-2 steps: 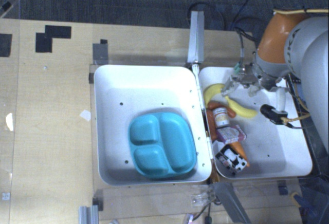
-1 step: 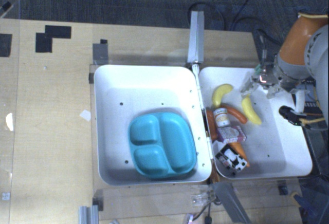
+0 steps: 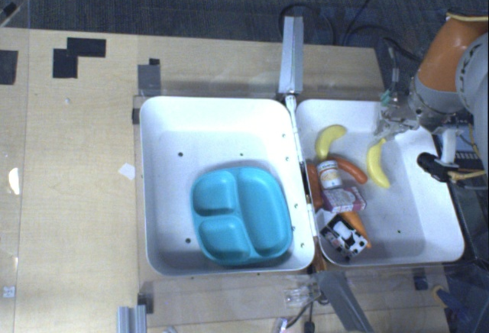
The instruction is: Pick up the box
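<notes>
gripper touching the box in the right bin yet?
Apart. The camera view shows the gripper at the right bin's upper edge, near a banana, with bare white floor between it and the box lower down in the pile.

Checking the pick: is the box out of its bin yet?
No. The box lies in the right bin among the other items; the gripper is apart, near a banana.

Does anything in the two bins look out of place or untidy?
Nothing looks spilled or damaged. The items in the right bin are crowded against its left wall, with the box lying tilted among them. The blue tray sits slightly askew in the left bin.
</notes>
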